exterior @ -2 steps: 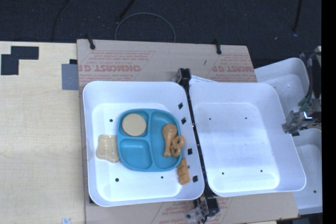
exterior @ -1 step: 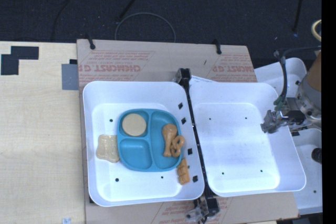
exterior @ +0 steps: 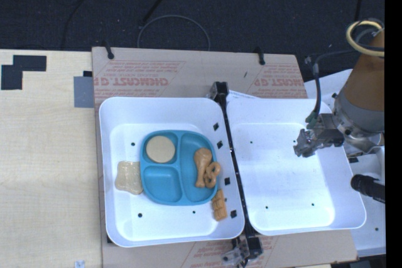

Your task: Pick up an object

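The gripper (exterior: 306, 144) hangs at three o'clock over the right bin (exterior: 276, 216); can't tell how it's set. At nine o'clock, the left bin (exterior: 119, 116) holds a blue tray (exterior: 166, 185) with a pretzel (exterior: 206, 167).

Single fixed camera, mounted above the bench, looking down at a slant. Far edge of scene is at top of frame: dark floor with cables. Both shallow white plastic bins sit whole in frame, left bin (exterior: 119, 135) and right bin (exterior: 282, 210). Grey and orange arm (exterior: 367, 94) enters from the frame's right. Medium range; small items look soft.
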Robot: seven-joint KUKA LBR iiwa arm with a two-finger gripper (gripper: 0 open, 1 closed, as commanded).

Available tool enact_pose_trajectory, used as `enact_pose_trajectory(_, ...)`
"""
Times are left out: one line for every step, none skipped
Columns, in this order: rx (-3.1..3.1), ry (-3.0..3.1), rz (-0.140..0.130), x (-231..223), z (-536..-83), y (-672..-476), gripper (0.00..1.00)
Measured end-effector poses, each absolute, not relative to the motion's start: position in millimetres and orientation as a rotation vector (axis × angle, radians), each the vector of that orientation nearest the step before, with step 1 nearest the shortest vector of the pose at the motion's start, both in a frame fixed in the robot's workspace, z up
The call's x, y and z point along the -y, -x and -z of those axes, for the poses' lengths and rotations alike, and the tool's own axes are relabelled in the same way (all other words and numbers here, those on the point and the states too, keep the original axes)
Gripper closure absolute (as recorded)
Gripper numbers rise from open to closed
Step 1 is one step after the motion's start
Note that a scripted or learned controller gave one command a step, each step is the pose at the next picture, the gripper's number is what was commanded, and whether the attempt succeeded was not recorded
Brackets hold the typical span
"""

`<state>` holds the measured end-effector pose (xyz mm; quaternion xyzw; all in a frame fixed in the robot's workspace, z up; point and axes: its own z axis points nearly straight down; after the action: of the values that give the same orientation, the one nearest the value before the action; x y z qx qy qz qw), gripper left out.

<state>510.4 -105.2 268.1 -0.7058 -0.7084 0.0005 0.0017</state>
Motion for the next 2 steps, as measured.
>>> enact_pose_trajectory(2.222,2.214,-0.004,53.0,-250.7,-517.4,1.0)
enact_pose_trajectory(2.221,2.214,-0.005,8.1,-237.2,-524.7,1.0)
